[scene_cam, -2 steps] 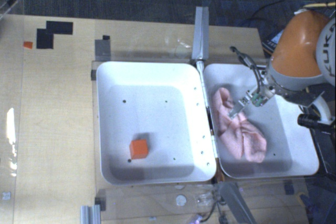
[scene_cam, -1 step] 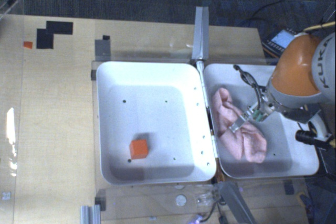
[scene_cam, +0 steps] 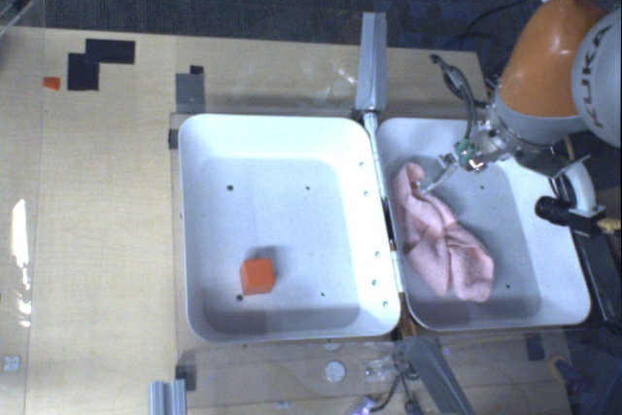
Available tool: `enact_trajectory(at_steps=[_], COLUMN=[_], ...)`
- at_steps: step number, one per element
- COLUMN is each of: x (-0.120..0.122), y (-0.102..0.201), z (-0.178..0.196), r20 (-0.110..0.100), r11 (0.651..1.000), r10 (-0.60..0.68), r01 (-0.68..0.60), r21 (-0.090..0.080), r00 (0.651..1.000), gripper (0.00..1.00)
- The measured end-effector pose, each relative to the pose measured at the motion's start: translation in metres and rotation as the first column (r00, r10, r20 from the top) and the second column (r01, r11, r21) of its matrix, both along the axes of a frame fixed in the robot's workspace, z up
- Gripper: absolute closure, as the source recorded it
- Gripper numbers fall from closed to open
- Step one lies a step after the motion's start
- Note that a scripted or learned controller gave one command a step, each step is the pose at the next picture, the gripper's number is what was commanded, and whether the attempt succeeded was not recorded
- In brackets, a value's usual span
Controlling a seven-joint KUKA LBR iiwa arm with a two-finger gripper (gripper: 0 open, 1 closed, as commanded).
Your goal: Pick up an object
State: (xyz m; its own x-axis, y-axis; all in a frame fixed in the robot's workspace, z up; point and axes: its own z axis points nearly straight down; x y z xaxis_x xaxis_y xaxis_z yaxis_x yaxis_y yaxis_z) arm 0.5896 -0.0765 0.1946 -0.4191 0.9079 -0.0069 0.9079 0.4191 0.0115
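A crumpled pink cloth lies in the right bin, running from the bin's upper left toward its middle. My gripper reaches down from the grey arm with the orange band and sits right at the cloth's upper end, touching or just above it. A small orange block rests in the left bin, near its front left corner and far from the gripper.
A metal divider rail runs between the two bins at the back. Black cables trail behind the right bin. Black marker patches lie on the wooden bench at the far left.
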Motion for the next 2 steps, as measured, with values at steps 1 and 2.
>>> enact_trajectory(at_steps=[1,2], x=[-0.02,-0.02], y=[-0.024,-0.035], z=[-0.097,-0.102], r20=[-0.001,0.004], r11=[1.0,1.0], r10=[0.021,0.004], r01=[-0.021,-0.004], r21=[0.0,0.002], r00=[1.0,1.0], gripper=[0.0,0.0])
